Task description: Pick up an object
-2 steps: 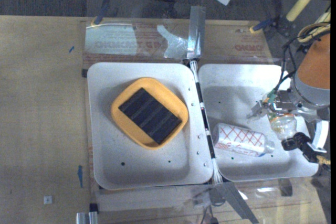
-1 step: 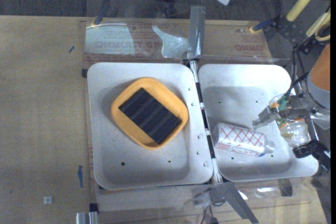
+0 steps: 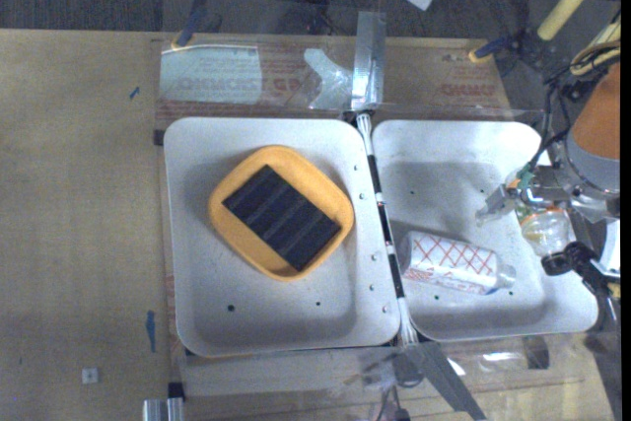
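On the table (image 3: 79, 212) sit 2 shallow white bins side by side, their inner rims touching along the middle. The left bin (image 3: 192, 311) holds an orange, rounded-square object with a dark ribbed panel set in its top (image 3: 281, 212); it lies tilted at an angle near the bin's centre, apart from all 4 walls. The right bin (image 3: 434, 163) holds a white packet with a red crisscross pattern (image 3: 454, 263), lying flat toward the near side, its left end close to the dividing rim and its right end tapering to a clear crimped tail. The arm (image 3: 601, 128), grey with an orange band, comes in from the right and hangs over the right bin's right edge. Its gripper (image 3: 508, 197) sits above the bin floor, beyond and to the right of the packet and apart from it; whether the jaws are spread or pressed together cannot be told at this sharpness, and nothing is seen between them. Beyond the bins lie clear plastic sheeting (image 3: 325, 74) and a cardboard strip (image 3: 212, 74).
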Motion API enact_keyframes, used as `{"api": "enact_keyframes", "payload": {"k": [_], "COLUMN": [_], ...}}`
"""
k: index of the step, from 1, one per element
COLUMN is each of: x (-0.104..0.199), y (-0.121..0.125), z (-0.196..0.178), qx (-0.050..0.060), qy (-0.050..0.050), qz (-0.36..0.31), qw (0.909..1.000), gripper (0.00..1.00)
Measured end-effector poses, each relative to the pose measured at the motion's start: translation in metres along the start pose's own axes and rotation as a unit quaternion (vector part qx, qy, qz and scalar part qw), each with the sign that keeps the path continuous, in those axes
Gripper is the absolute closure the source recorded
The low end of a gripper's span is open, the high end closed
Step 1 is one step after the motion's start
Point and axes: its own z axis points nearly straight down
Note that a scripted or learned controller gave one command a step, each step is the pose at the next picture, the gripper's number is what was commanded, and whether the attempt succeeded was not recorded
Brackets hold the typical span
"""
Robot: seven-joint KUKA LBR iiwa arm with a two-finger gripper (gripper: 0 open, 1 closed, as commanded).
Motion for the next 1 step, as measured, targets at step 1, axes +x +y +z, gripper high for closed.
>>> {"api": "enact_keyframes", "payload": {"k": [1], "x": [0.0109], "y": [-0.0313], "z": [0.0773], "qx": [-0.003], "qy": [0.0], "qz": [-0.044], "qw": [0.999], "gripper": [0.0]}}
